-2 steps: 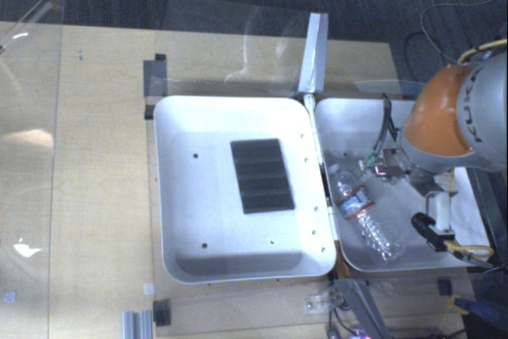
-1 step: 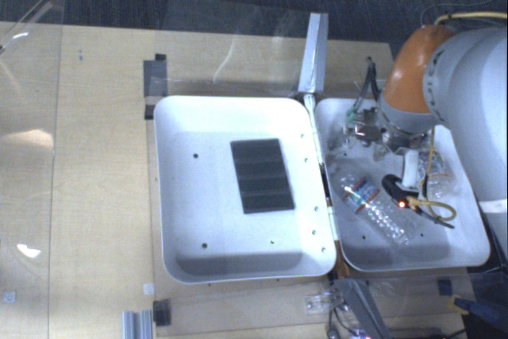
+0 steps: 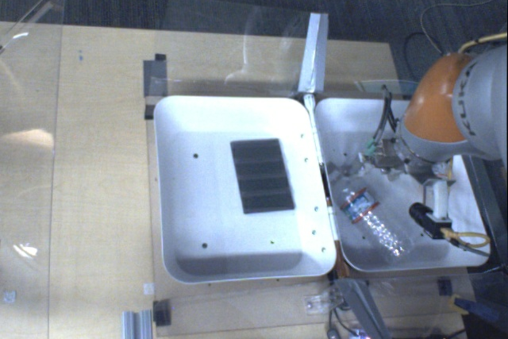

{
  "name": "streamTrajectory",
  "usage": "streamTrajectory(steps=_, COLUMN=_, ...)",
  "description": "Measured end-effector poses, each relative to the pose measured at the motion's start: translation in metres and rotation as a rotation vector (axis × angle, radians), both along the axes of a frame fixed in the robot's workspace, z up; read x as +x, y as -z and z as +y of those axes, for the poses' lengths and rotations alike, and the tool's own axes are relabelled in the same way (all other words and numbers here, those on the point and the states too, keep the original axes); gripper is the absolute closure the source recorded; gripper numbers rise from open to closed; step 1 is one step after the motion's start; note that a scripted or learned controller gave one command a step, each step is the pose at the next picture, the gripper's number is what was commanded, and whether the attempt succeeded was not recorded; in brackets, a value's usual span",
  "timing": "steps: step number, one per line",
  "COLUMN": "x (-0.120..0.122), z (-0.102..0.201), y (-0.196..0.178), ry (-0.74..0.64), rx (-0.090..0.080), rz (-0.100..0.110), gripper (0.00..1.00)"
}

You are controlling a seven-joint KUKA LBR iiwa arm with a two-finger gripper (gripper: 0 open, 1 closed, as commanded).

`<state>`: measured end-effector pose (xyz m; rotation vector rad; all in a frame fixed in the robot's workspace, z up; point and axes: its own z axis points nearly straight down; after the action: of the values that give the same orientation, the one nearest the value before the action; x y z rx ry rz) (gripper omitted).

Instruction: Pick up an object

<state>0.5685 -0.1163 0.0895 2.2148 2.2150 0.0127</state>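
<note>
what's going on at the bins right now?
The KUKA arm is reaching in over the right bin, above a small clutter of objects. A small clear packet with red and blue markings lies on that bin's floor. The left bin holds a dark ribbed rectangular block, untouched.

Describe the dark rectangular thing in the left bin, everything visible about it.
The dark rectangular pad lies flat on the floor of the left bin, a little right of the bin's middle. It is charcoal black, matte, longer than wide, and crossed by faint lines that split it into about three bands. Its long sides run slightly tilted against the bin's walls. It rests on the white floor alone; nothing else touches it. Its material cannot be told.
</note>
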Motion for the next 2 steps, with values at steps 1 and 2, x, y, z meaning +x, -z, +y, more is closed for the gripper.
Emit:
streamTrajectory(steps=1, x=-0.053, z=0.026, y=-0.001, ry=-0.07, rx=-0.001, rz=-0.004, gripper=0.0)
streamTrajectory(steps=2, x=-0.049, z=0.027, y=-0.013, ry=-0.071, rx=-0.001, rz=-0.013, gripper=1.0)
